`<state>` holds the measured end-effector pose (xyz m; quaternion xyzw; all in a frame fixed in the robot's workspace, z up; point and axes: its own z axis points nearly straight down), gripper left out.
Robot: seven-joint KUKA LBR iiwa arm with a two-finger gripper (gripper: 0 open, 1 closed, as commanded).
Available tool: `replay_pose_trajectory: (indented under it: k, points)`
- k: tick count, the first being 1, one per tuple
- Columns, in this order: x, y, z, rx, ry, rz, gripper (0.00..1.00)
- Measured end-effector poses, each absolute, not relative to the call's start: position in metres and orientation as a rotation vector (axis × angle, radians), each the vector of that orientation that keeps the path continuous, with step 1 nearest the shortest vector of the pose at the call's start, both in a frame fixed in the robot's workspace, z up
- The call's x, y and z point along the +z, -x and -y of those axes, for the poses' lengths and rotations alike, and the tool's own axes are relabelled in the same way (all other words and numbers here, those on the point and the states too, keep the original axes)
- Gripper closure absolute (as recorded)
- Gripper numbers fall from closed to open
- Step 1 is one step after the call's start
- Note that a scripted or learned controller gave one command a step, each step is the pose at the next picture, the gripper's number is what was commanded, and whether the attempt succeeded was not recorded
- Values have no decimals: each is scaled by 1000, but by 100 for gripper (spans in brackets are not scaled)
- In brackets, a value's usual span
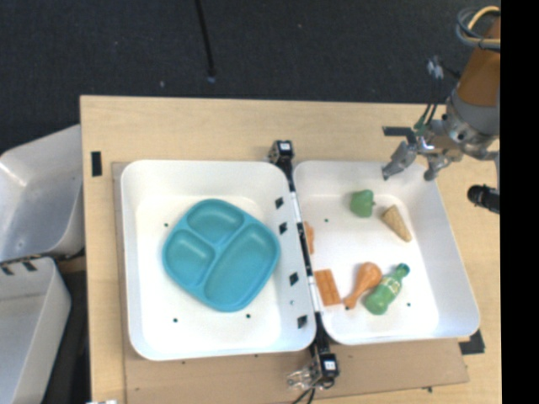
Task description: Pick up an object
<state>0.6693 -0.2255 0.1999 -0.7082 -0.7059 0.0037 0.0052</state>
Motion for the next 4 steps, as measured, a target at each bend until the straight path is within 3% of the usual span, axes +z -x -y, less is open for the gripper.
replay_pose_trajectory:
  k: [1,3,4]
  points:
    - [210,-672,225,0,2222,2224,0]
    - [125,-679,226,4,2216,2228,0]
    - [103,-679,227,3,2213,2230,0]
